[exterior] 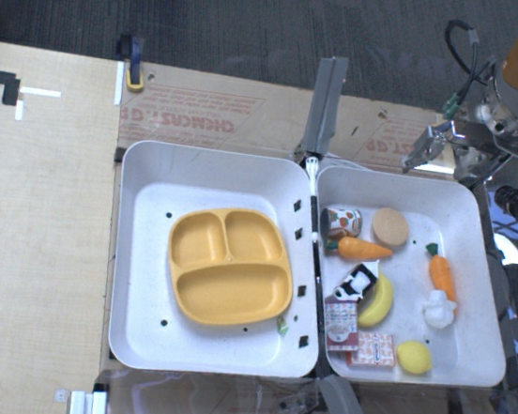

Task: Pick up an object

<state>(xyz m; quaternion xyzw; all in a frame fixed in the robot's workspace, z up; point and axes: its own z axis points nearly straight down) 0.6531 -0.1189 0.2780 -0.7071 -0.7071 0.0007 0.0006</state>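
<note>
Camera view: the tool [443,140] hangs above the right bin's [480,221] far rim, fingers apart, nothing between them. Below it lie a carrot [364,249], a banana [378,301] and a lemon [414,357]; the yellow tray [229,266] sits in the left bin [133,232].

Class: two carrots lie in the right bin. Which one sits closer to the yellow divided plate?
The carrot lying nearly crosswise below the can; the other carrot lies near the bin's right wall.
</note>
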